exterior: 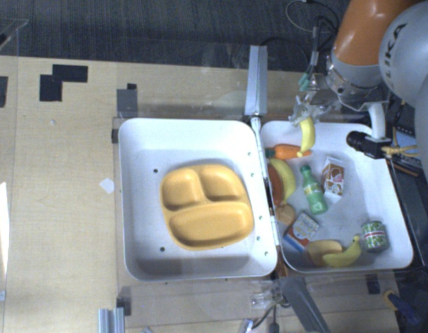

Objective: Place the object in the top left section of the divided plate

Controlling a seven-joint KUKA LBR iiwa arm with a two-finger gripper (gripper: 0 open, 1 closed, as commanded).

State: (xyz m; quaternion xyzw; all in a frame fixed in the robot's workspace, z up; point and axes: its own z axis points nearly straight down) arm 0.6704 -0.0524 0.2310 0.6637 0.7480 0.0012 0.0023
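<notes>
A yellow divided plate lies in the left bin, with two small sections on its far side and one large section toward the front. My gripper hangs over the far left corner of the right bin. A small yellow banana hangs upright below it, its top end between the fingers and its body lifted above the other items. The gripper is shut on that banana. The plate's top left section holds nothing.
The right bin holds a carrot, a larger banana, a green bottle, a small carton, a green can, a boxed snack and another banana. A metal divider separates the bins.
</notes>
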